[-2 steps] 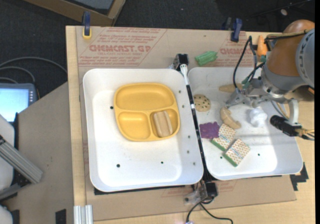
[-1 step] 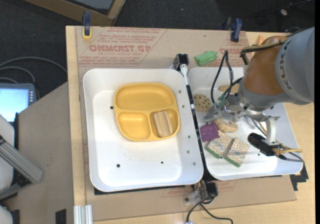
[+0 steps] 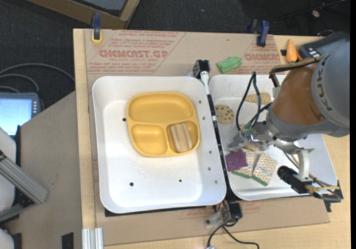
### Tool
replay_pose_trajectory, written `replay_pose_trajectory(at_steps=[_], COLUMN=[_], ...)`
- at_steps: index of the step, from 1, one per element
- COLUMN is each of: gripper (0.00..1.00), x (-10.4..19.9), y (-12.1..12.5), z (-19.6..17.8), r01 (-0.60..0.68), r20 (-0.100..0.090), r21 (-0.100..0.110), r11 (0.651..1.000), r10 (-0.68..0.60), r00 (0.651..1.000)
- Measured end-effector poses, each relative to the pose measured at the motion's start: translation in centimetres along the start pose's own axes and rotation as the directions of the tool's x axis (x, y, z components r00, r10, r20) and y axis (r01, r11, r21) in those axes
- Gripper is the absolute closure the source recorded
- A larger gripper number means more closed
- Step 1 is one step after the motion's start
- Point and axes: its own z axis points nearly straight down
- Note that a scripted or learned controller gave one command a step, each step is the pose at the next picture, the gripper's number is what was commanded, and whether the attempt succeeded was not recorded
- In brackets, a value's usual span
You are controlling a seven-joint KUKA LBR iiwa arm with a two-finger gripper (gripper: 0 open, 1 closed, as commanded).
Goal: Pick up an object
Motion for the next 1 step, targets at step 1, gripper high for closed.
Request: replay_pose_trajectory(at_steps=[1], gripper=[0.0], x=[-1.28], y=[-4.52], z=[0.02], r01=[-0.002], r20=[0.001], r21=[-0.001], r11=[1.0], r10=[0.002], r00=[1.0])
